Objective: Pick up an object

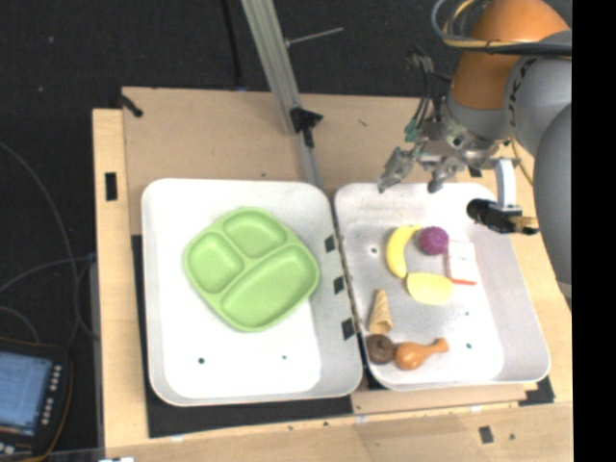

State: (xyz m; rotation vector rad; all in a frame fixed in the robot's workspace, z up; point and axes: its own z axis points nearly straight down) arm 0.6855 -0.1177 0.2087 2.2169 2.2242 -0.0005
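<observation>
Above the far edge of the right bin [500,287] hangs the gripper [416,173], its two fingers spread apart with nothing between them. One fingertip [387,179] sits over the bin's far left corner and the other a little to the right along the rim. The grey arm [544,114] with its orange band [500,46] rises from the gripper toward the upper right.

Inside the right bin, the objects lie clustered toward the middle and near side, all well clear of the gripper. A banana [398,250] lies nearest the fingers, and a purple ball [433,240] touches its right side. Just right of the ball is a white card with a red mark [462,264]. A yellow lemon-like piece [429,288] sits just below the banana. Toward the bin's near left corner lies an ice-cream cone [380,311], with a brown round piece [379,348] at its near end and an orange drumstick [420,352] beside that.

The left bin [173,354] adjoins the right bin's left side and holds a green divided plate [252,269] near its middle.
</observation>
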